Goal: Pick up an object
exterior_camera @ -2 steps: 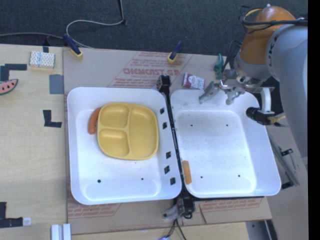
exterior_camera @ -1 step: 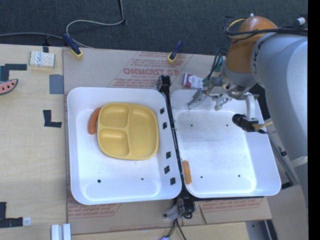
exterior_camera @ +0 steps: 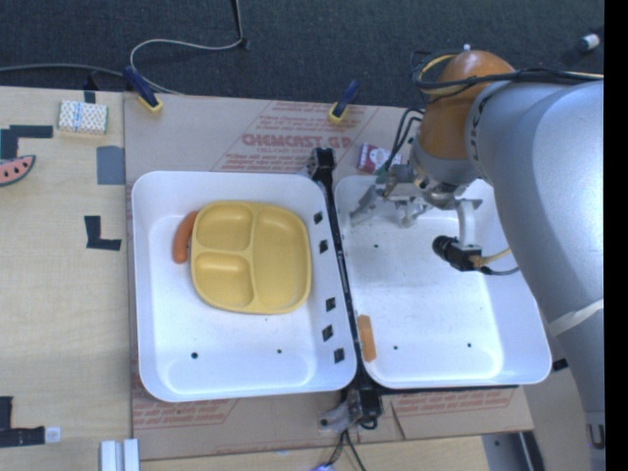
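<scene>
Hovering: end effector [exterior_camera: 392, 200] near right bin [exterior_camera: 451, 361] rim.

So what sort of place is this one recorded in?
Most likely a robotics lab test bench, not a kitchen: two white bins clamped onto cardboard, loose cables across dark carpet, black tape marks on the wooden bench, and toy-like items such as a yellow divided plate.

Grey arm [exterior_camera: 549, 194], orange band [exterior_camera: 461, 101], black cables [exterior_camera: 461, 75].

Bench [exterior_camera: 59, 263]; cardboard sheet [exterior_camera: 265, 140]; two bins [exterior_camera: 157, 361]
</scene>
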### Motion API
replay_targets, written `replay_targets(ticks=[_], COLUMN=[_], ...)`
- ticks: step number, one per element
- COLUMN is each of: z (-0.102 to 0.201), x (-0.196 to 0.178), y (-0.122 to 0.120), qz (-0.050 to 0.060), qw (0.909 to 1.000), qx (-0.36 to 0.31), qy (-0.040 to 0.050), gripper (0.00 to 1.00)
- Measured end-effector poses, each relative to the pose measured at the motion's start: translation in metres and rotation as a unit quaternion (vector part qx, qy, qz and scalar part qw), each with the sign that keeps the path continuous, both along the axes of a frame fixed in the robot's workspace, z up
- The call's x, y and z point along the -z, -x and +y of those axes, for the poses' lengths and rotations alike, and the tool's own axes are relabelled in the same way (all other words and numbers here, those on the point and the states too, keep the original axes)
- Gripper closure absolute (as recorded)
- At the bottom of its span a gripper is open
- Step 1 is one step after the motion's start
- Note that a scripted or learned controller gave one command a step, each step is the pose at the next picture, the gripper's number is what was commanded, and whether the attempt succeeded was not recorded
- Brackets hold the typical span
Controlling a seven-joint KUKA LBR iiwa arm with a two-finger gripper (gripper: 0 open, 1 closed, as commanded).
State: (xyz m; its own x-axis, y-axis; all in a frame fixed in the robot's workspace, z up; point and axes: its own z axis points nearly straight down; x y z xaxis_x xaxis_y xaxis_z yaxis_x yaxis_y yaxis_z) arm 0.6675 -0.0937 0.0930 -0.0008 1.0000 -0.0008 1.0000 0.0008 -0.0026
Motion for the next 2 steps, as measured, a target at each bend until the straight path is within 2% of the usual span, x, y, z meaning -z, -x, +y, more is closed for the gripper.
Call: replay_targets(ticks=[1,2], z=[0.0004,0.0004], x=[-0.0101,-0.0099], y=[-0.0003,-0.0003], qz=[0.0,0.0], qw=[1.0,1.0], qx=[-0.001,-0.001], qy=[0.0001,0.0003], gripper=[1.0,0.0])
